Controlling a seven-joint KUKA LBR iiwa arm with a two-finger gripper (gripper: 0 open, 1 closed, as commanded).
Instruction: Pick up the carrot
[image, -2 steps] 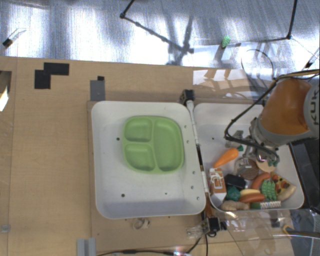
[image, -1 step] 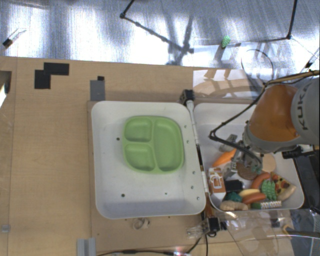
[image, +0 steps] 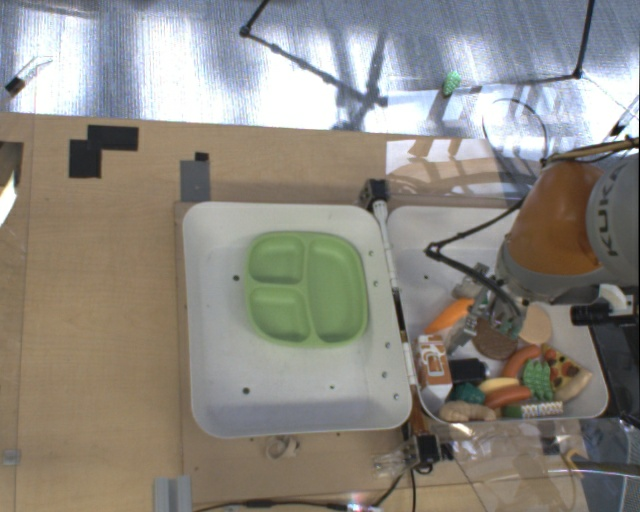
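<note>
orange carrot lies slanted in the right bin's left part.

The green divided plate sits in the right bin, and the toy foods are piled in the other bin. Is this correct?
Not quite. The camera view shows the green divided plate in the left bin, not the right one. The toy foods, the carrot among them, are piled in the other bin, the right bin.

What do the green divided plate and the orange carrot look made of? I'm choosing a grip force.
The green three-compartment plate looks like moulded plastic with a matte finish: uniform colour, soft rounded ridges, no glare. The orange carrot beside the gripper seems a smooth plastic toy, judging by its even, saturated colour, though it is too small to be sure. The white bins look like thin formed plastic.
</note>
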